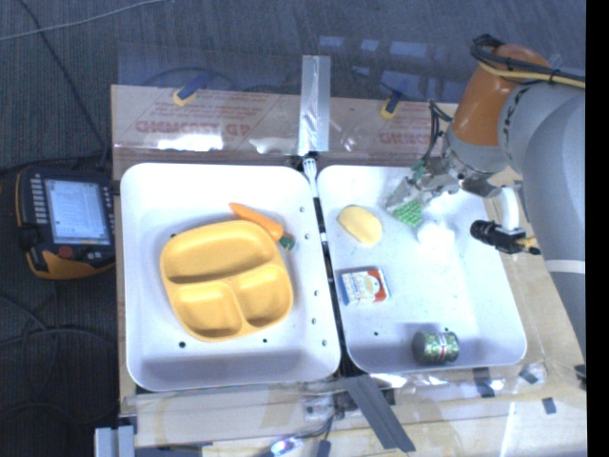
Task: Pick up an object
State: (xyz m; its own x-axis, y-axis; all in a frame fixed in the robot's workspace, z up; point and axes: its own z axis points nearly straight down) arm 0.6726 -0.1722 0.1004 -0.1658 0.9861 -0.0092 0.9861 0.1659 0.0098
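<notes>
Two bins: shallow white trays side by side on the bench, the left bin [143, 284] and the right bin [485, 303] meeting along a centre seam.
Arm: grey, with an orange band [485, 98] above the wrist, reaching in from the right over the far corner of the right bin.
Gripper [415, 190]: low over the back of the right bin, its tip at a small green object [409, 213]; whether the fingers are spread or closed cannot be told from this angle, and no grasp can be confirmed.
Green object: lies near the far wall of the right bin, directly under the tool, partly covered by it.
Yellow lemon-like piece [361, 224]: rests on the bin floor just left of the gripper, apart from it.
Small printed carton [363, 286]: lies flat near the seam, in the middle of the right bin.
Green can [436, 347]: on its side near the front wall of the right bin, well apart from the gripper.
Yellow divided plate [226, 279]: takes up most of the left bin floor, three compartments showing.
Orange carrot [257, 219]: lies along the plate's far edge, its green end toward the seam.
Handheld control pendant [65, 219]: sits on the dark floor, left of the bench.
</notes>
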